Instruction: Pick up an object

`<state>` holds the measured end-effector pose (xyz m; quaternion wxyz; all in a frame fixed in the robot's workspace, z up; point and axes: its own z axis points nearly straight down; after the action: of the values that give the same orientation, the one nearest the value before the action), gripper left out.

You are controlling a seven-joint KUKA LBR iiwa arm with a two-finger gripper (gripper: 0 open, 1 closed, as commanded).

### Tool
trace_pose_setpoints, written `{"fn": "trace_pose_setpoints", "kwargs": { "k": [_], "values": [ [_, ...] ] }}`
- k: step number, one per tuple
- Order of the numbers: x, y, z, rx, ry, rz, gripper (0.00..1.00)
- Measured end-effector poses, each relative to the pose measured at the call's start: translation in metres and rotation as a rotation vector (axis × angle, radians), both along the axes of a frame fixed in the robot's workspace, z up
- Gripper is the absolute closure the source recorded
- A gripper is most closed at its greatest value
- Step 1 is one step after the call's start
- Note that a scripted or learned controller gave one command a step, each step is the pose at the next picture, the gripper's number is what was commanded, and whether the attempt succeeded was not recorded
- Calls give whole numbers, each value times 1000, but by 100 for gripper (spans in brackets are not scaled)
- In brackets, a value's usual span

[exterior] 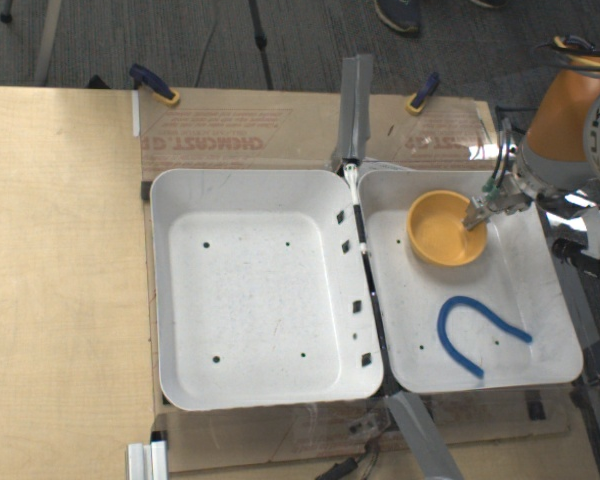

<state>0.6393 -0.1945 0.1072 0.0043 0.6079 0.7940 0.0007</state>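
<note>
Gripper [477,215] fingers hang at the right rim of the yellow bowl [442,232], touching or just over its edge; whether they are apart, together or clamped on the rim cannot be told from this slant. Behind them rises the arm [570,118], its orange band up at the right edge.

By size: the bench [50,268] of pale wood bears the two white bins. The left bin [180,368] sits with its floor showing small dark holes. The right bin [540,368] holds the yellow bowl in its far part, upright, and a blue U-shaped piece [470,333] lying flat nearer the front, well apart from the bowl. Two clamps with orange tips [155,85] grip the cardboard behind the bins.
</note>
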Motion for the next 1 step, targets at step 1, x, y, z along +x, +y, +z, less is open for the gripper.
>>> {"fn": "trace_pose_setpoints", "kwargs": {
  "k": [1],
  "values": [
    [-26, 38, 135, 2, 8, -36, 100]
  ]
}}
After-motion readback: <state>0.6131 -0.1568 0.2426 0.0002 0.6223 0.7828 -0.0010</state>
